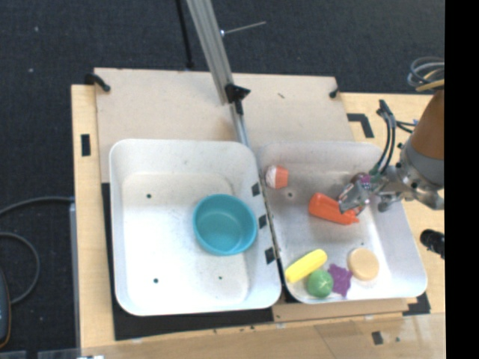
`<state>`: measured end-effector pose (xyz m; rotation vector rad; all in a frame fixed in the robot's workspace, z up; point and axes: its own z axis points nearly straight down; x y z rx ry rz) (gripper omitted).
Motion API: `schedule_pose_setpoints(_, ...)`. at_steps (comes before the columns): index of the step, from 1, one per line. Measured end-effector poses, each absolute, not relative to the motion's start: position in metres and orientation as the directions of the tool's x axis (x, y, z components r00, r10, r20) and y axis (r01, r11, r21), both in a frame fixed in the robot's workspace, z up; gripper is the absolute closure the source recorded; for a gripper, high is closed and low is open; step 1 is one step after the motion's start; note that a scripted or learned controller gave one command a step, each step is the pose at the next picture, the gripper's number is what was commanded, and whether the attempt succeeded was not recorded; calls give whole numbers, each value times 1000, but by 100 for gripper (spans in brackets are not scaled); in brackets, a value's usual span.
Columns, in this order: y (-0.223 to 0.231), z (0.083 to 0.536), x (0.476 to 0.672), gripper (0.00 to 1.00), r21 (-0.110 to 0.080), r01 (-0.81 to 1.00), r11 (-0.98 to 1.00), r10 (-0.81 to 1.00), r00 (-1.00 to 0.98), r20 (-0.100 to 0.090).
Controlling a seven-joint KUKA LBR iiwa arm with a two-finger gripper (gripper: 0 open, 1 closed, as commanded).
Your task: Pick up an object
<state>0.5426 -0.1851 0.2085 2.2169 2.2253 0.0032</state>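
Note:
My gripper (351, 200) reaches in from the right and sits low in the right bin (397, 275). It is at the right end of an orange wedge-shaped object (326, 206), which lies near the bin's middle; whether they touch is unclear. A small orange and white object (277, 176) lies at the bin's back left. Along the front edge are a yellow oblong piece (305, 265), a green ball (319, 283), a purple piece (341, 277) and a tan round disc (364, 264).
A blue bowl (224, 224) stands upright in the left bin (142, 275), right of its middle. A slanted metal pole (213, 47) rises from the back between the bins. Cables (388, 137) hang behind the wrist.

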Motion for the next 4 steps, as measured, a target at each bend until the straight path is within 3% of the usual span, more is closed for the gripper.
schedule_pose_setpoints(1, -185, 209, 543, 0, 2, 1000, 3, 1000, -3, 1)
schedule_pose_setpoints(3, -181, 100, 541, 0, -2, 1000, -2, 1000, 2, -2)
schedule_pose_setpoints(4, -181, 113, 543, 100, 5, 1000, -7, 1000, 7, -2)
